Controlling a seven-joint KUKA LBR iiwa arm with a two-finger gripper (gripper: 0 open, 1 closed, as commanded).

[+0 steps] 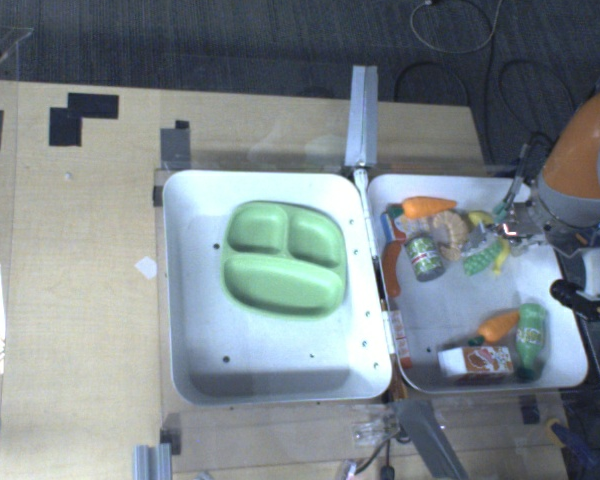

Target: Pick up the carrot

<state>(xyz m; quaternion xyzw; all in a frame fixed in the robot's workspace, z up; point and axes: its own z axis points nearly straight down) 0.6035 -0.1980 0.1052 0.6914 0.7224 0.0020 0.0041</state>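
Camera view has the carrot (429,207) lying at twelve o'clock in the right bin (576,376), beside a can (424,257). Arm (585,163) hangs at three o'clock, likely poised to reach; I cannot tell its gripper's state.

Light wood bench (80,268) carries two white bins side by side: left bin (195,368), right bin (570,368).
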